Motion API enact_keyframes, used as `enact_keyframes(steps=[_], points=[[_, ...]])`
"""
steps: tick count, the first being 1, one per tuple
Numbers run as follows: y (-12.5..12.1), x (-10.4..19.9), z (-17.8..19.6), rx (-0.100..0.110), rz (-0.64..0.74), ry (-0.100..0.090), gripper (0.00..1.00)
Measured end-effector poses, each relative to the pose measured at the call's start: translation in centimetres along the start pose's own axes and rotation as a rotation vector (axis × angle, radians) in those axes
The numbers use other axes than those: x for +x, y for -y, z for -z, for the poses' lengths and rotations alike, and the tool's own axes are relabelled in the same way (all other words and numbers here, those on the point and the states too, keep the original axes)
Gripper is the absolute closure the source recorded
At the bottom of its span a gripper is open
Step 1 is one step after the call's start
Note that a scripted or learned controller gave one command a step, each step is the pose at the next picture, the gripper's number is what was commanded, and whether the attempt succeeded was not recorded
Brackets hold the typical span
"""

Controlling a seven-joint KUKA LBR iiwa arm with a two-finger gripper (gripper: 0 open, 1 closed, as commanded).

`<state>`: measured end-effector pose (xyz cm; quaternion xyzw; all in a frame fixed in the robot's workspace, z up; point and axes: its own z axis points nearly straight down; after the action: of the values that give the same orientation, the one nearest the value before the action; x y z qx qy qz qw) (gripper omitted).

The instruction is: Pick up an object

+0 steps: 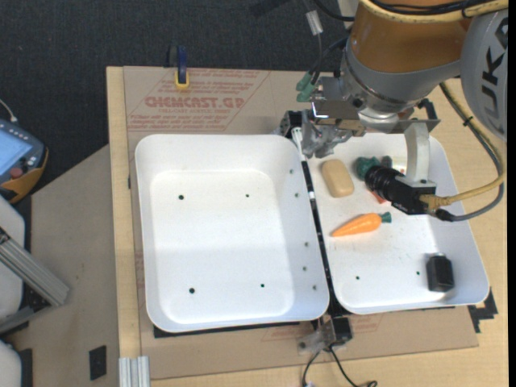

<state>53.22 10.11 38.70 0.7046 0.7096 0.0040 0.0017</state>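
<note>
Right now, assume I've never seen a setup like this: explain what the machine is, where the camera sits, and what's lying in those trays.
The big grey and orange shape at the upper right is a robot arm that reaches in from the right. A single fixed camera looks down on the bench at a slant. On the bench sit two shallow white bins side by side, on a cardboard sheet. The left bin shows bare white floor. The right bin holds a beige block, a toy carrot, a small black block and a dark green item partly hidden by the arm's gear. The arm's gripper hangs at the right bin's upper left corner. Nothing visibly sits in it.
</note>
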Motion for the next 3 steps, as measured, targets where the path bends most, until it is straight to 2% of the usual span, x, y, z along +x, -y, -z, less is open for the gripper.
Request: enact_keyframes(steps=[1,2,3], points=[[5.6,5.9,-2.8,0.014,0.0,0.003,1.0],[4.4,7.6,-3.5,0.009,-0.005,0.003,1.0],[5.5,10.0,-12.5,0.019,-0.005,0.006,1.0]])
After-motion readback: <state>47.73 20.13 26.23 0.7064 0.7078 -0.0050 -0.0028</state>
